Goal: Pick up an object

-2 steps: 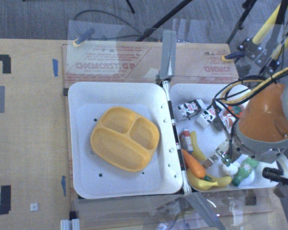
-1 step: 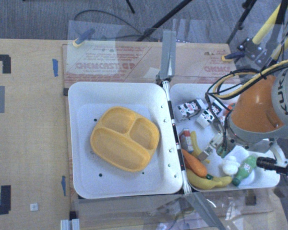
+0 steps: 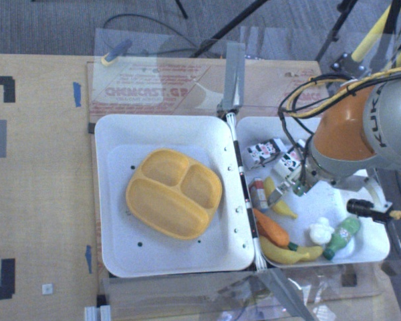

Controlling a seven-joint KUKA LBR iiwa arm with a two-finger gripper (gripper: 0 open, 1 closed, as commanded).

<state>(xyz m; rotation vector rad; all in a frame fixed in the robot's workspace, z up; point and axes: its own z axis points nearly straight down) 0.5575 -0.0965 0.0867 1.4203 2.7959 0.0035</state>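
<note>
My gripper (image 3: 291,181) hangs low over the middle of the right bin (image 3: 377,249), under the orange-banded wrist (image 3: 344,129). Just below it lies a small yellow banana (image 3: 285,210). A black-and-white patterned pack (image 3: 262,152) sits to its upper left. A red and white tube (image 3: 257,194) lies to its left by the bin's wall. Toward the front lie an orange carrot (image 3: 273,228), a larger banana (image 3: 291,253), a white lump (image 3: 319,232) and a green bottle (image 3: 341,237).
The left bin (image 3: 113,246) holds a yellow divided plate (image 3: 174,192). A ridge (image 3: 244,199) separates the two bins. Black and yellow cables (image 3: 307,95) loop behind the arm. A black arm part (image 3: 369,210) juts over the right bin's right side.
</note>
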